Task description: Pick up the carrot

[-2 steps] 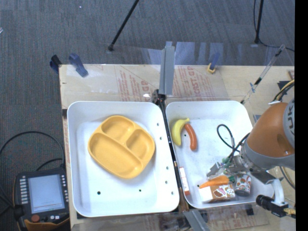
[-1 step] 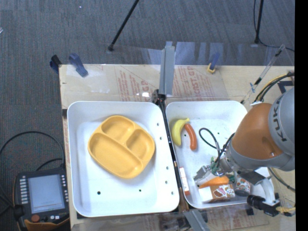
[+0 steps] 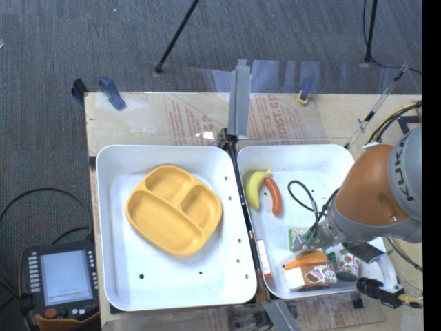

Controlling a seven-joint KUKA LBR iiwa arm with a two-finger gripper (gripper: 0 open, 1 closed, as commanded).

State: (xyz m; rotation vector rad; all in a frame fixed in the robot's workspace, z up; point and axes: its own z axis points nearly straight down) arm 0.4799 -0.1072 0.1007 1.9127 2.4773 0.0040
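The arm (image 3: pixel 375 192), grey with an orange band, is reaching in from the right and hanging over the near right corner of the right bin (image 3: pixel 324 156), where its wrist is covering the gripper (image 3: pixel 329 243); whether that tool is wide, narrow or closed on anything cannot be told from this angle. The carrot (image 3: pixel 306 260) is lying on its side near the front wall of the same bin, just beside the wrist and touching the top of a small printed carton (image 3: pixel 310 276).

The main hazard, as judged from this layout, is crowding: the carrot is sitting among packets, so a descending tool is likely to be catching the carton, or the green-printed packet (image 3: pixel 300 237) just behind it, instead of the carrot (or dragging one up alongside it). The bin's front wall is also standing close by, leaving little room for a finger on that side, and a tapered, smooth carrot is apt to be slipping out of a shallow pinch.

A loop of black cable (image 3: pixel 301 196) is trailing across the bin floor toward the wrist and could be snagging as the arm lifts. Further back, a banana (image 3: pixel 255 187) and a red sausage (image 3: pixel 274 196) are lying side by side, well apart from the carrot and out of the way. The left bin (image 3: pixel 110 254) is holding a yellow divided plate (image 3: pixel 173 209), which is playing no part here.
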